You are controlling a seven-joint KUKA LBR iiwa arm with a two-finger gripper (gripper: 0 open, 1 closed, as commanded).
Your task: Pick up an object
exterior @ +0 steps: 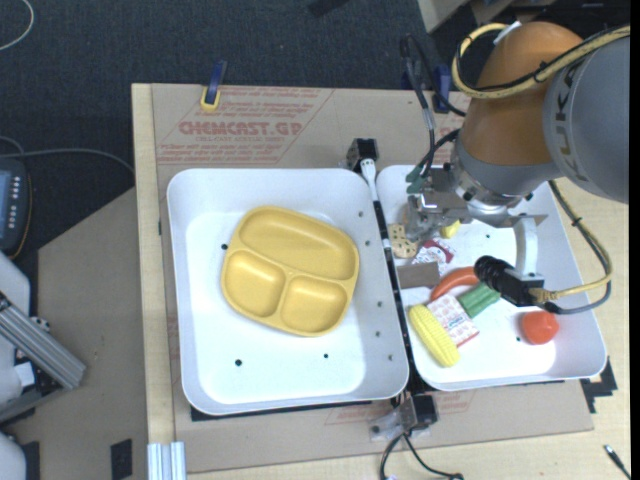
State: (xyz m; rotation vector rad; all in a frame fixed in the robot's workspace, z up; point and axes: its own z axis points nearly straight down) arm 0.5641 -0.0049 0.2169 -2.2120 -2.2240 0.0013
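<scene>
My gripper (428,211) is low over the far left part of the right bin (570,353), above a pile of small items. Just below it lie a tan dotted cracker (402,240), a red-and-white wrapper (438,254) and a brown block (420,273). Nearer the front are an orange-red carrot shape (455,283), a green block (479,299), a corn cob (435,334) with a white-and-red packet (456,320) against it, and a red tomato (539,326). Nothing shows as held.
The left bin (200,368) holds a yellow three-compartment plate (290,268). A raised divider edge (385,268) separates the two bins. The arm's grey and orange body (520,88) hangs over the back of the right bin.
</scene>
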